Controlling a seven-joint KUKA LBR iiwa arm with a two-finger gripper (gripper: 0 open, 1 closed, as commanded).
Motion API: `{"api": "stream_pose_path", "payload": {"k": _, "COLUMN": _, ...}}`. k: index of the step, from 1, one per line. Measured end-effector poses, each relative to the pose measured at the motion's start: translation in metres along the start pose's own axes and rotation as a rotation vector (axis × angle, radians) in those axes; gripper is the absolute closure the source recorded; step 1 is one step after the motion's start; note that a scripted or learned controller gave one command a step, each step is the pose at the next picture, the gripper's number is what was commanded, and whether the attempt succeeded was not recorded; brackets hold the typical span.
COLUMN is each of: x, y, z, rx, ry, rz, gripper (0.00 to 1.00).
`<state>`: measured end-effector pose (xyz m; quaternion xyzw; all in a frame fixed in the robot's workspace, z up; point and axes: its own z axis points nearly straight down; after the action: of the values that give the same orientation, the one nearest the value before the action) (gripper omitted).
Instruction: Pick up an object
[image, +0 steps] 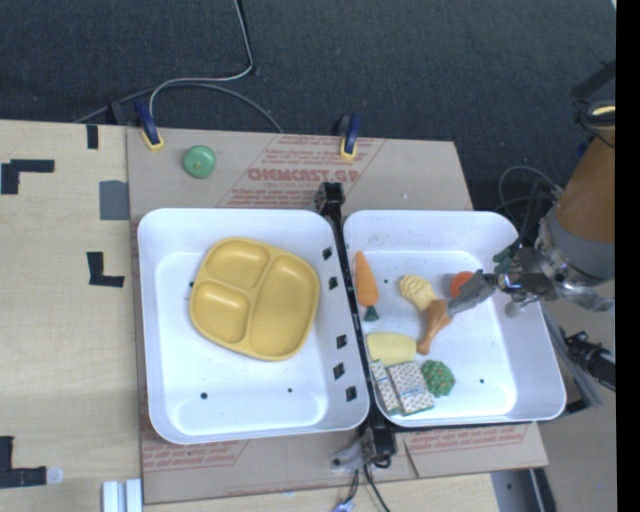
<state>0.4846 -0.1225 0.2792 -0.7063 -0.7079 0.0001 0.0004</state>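
The end effector (468, 297) reached in from three o'clock over the right bin (520, 395), its tips just beside a small red-orange piece (461, 282) and the upper end of a brown drumstick (433, 325); whether it was open or closed I cannot tell. A carrot (366, 280) lay at the bin's nine o'clock side, a pale yellow piece (391, 347) below it, and broccoli (437, 376) toward six o'clock. A yellow divided plate (254, 297) sat in the left bin (165, 400), and a green ball (199, 161) rested on the counter (60, 330) at eleven o'clock.
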Motion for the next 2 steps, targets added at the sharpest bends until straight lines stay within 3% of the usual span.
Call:
{"api": "stream_pose_path", "payload": {"k": 1, "x": 0.004, "y": 0.074, "z": 0.134, "rx": 0.003, "ry": 0.001, "rz": 0.001, "gripper": 0.00}}
{"api": "stream_pose_path", "payload": {"k": 2, "x": -0.051, "y": 0.098, "z": 0.186, "rx": 0.001, "ry": -0.001, "rz": 0.002, "gripper": 0.00}}
